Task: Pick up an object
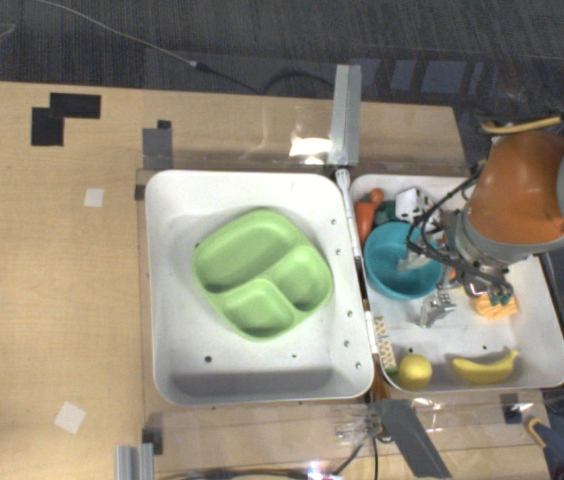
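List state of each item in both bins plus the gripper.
green divided plate: upright, tilted, alone in left bin
teal bowl: upright, right bin
banana: lying flat, near edge
lemon: resting beside banana
carrot: lying by divider
gripper: low beside bowl

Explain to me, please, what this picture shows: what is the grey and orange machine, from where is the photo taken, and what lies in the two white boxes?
The machine is a robot arm, grey with an orange band, reaching in from the right. The one camera sits above the bench and looks down at a slant. The left bin holds a green divided plate. In the right bin lie a teal bowl, a banana, a yellow lemon-like fruit, a small orange item and something carrot-like. The arm's hand hangs low beside the bowl. I see nothing between its fingers, so I would not say it holds anything.
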